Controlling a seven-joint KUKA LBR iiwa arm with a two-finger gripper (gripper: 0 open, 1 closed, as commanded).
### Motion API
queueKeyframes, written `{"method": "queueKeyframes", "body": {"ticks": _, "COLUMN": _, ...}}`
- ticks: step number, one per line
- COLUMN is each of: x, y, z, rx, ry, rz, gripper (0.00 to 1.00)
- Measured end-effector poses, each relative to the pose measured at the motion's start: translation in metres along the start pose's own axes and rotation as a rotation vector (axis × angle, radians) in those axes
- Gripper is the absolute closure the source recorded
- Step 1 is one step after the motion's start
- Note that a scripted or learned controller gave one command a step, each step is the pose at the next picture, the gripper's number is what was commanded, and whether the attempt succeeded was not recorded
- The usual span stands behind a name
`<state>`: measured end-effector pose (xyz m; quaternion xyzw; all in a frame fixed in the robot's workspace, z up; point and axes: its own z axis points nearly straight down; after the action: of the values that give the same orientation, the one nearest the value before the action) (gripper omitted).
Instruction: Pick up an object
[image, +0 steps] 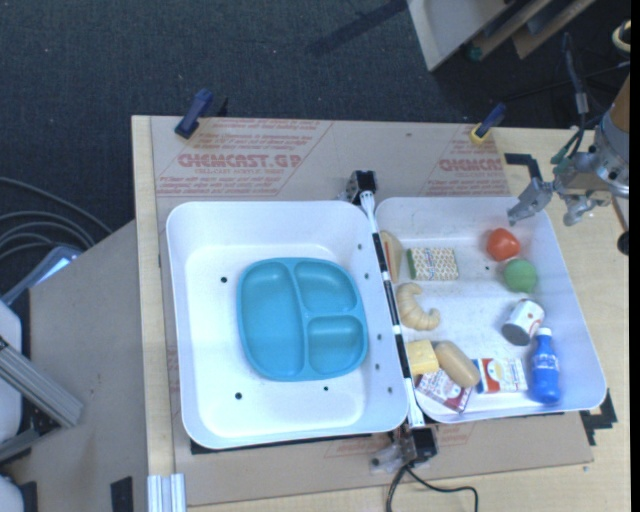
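Two shallow white bins are carried side by side on the table (160, 300). In the left bin (200, 240) a blue divided plate (302, 318) is laid flat near the middle. The right bin (580, 350) holds the candidates for picking: a red tomato (503, 243) near the far right corner, a green ball (520, 275) just beside it on the near side, a small white cup (523, 322) tipped on its side, a blue bottle (544, 366) lying along the right wall, a croissant (418, 308) and a patterned packet (434, 264) toward the left wall, and a bread roll (455, 363), a yellow block (421, 356) and flat cartons (500, 376) along the near edge. The gripper (545, 200) is held above the far right corner of the right bin, nearest the tomato, with the jaws spread and nothing between them. The tomato is judged the likeliest target: light, probably hollow plastic, smooth and round, so apt to roll or squirt out of a glancing pinch. It is best taken across its widest middle, with the jaws set clear of the green ball alongside.
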<state>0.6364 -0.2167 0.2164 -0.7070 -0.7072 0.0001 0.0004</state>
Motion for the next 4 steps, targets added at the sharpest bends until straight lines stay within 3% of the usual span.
{"method": "queueKeyframes", "body": {"ticks": 1, "x": 0.002, "y": 0.030, "z": 0.135, "rx": 0.013, "ry": 0.020, "rz": -0.005, "gripper": 0.00}}
{"method": "queueKeyframes", "body": {"ticks": 2, "x": -0.003, "y": 0.031, "z": 0.121, "rx": 0.002, "ry": 0.005, "rz": -0.004, "gripper": 1.00}}
{"method": "queueKeyframes", "body": {"ticks": 3, "x": 0.077, "y": -0.008, "z": -0.048, "rx": -0.006, "ry": -0.001, "rz": -0.002, "gripper": 1.00}}
{"method": "queueKeyframes", "body": {"ticks": 4, "x": 0.129, "y": -0.077, "z": -0.054, "rx": 0.002, "ry": 0.001, "rz": -0.001, "gripper": 1.00}}
